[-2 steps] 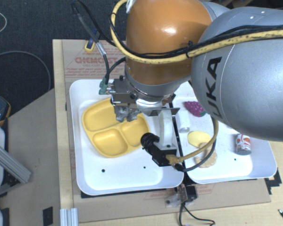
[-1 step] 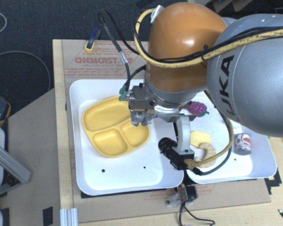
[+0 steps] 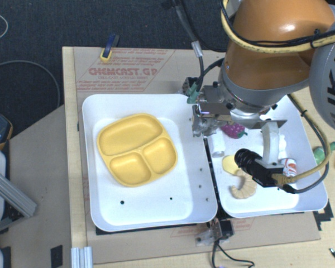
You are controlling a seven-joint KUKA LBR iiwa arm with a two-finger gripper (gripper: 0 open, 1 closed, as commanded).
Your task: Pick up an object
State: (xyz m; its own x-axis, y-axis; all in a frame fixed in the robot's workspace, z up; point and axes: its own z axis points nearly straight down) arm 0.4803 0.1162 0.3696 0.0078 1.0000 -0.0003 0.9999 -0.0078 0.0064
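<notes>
Bright, even overhead light; sharp.

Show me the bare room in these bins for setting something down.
Left bin: a broad bare patch between the yellow divided plate and the near rim, plus a strip between the plate and the bin's right wall. Right bin: crowded, with the arm over it and a purple piece, pale yellow piece and tan piece clustered.

bins (image 3: 95, 166) x2 | yellow tray (image 3: 136, 148) x1 | purple obj (image 3: 233, 130) x1 | tan obj (image 3: 244, 190) x1 | pale obj (image 3: 229, 164) x1, maybe
</notes>
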